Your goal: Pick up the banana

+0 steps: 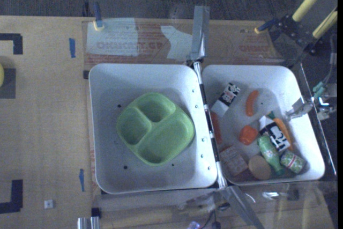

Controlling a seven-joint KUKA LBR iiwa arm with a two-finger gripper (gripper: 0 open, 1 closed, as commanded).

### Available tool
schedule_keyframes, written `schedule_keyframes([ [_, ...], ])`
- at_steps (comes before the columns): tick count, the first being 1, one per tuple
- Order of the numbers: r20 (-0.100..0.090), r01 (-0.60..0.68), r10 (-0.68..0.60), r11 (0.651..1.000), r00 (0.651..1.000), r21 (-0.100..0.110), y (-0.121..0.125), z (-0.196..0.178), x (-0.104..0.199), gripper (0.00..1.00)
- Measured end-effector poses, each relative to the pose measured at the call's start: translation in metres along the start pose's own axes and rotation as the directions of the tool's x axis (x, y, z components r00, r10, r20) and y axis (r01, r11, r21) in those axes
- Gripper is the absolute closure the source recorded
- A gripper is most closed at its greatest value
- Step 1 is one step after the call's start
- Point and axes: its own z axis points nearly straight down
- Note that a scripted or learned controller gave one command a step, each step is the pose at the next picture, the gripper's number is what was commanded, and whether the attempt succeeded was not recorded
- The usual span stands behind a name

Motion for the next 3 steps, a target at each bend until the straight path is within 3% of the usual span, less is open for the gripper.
schedule_keyframes([
  [1, 0.003, -0.197, 0.197, 0.980, 0.980, -0.024, -0.001, 0.161, 0.070, 0.00],
  [2, 0.000, -0.399, 0.399, 0.917, 0.917, 0.001, 0.043, 0.087, 0.111, 0.00],
  [3, 0.001, -0.455, 0.455, 0.891, 0.891, 0.000, 0.126, 0.055, 0.064, 0.00],
])
